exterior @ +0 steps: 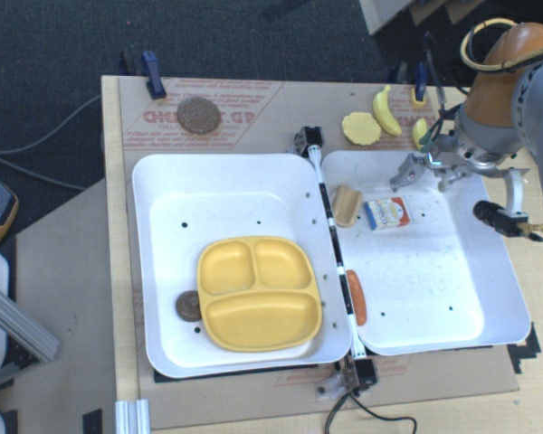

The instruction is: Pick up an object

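Risk: the gripper (427, 172) hovers above the right bin (434, 278), beyond the packet (386, 213); a descent here would strike bare floor. Finger state cannot be determined.

Left bin (163, 242): yellow tray (256, 292), brown disc (188, 306).

Right bin: packet near centre-top, tan block (347, 204) left of packet, sausage (357, 297) below.

A brown round disc (198, 114) lies near the desk's (127, 242) rear left corner. A blue clamp (151, 74) grips the rear edge beside it. Black cables (36, 143) run across the dark floor (54, 43) left of the desk.
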`<control>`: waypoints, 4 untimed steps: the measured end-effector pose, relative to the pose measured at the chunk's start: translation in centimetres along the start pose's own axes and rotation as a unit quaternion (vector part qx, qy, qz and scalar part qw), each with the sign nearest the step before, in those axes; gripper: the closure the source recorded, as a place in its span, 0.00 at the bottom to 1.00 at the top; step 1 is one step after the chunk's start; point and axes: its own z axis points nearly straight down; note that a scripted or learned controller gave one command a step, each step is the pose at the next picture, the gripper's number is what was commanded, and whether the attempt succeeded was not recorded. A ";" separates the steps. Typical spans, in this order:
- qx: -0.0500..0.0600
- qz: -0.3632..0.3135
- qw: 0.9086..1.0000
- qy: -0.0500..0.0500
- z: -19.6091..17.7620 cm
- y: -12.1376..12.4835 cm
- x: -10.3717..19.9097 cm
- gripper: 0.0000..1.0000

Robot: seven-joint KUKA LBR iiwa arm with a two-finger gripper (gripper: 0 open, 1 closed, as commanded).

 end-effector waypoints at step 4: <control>0.005 0.001 1.000 0.002 3.0 -2.5 7.7 0.00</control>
